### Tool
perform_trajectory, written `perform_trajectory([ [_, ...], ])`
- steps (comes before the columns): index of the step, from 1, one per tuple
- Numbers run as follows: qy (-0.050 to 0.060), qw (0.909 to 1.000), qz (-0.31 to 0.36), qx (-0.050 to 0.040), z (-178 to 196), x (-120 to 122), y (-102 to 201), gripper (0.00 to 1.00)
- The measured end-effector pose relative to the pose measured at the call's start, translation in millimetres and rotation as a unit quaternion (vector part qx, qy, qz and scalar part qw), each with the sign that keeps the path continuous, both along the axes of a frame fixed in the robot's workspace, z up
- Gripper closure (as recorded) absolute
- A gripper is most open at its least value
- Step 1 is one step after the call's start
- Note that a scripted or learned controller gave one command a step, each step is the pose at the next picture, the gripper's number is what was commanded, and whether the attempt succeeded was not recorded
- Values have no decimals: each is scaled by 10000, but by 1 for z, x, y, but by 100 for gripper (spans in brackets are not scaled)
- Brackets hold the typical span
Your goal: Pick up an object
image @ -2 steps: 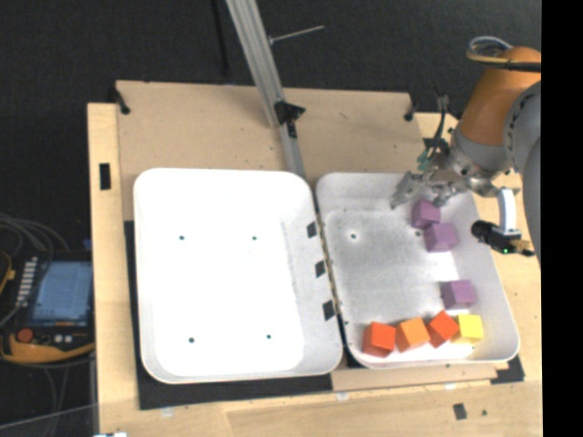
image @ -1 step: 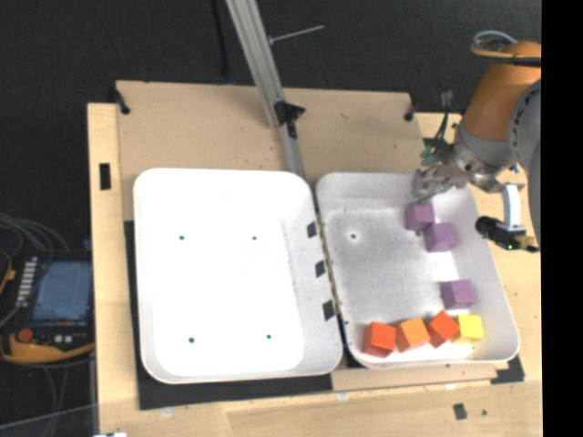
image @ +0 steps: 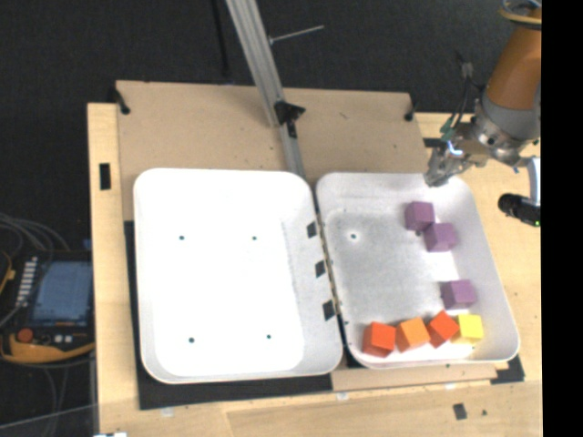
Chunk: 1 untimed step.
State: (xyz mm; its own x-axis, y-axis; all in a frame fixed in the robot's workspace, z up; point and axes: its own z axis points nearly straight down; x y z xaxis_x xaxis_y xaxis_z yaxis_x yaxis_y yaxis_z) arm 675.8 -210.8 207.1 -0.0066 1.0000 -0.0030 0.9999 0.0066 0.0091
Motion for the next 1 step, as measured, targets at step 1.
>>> perform_trajectory([
  [1,24,10000,11,5,10,1,-1,100],
])
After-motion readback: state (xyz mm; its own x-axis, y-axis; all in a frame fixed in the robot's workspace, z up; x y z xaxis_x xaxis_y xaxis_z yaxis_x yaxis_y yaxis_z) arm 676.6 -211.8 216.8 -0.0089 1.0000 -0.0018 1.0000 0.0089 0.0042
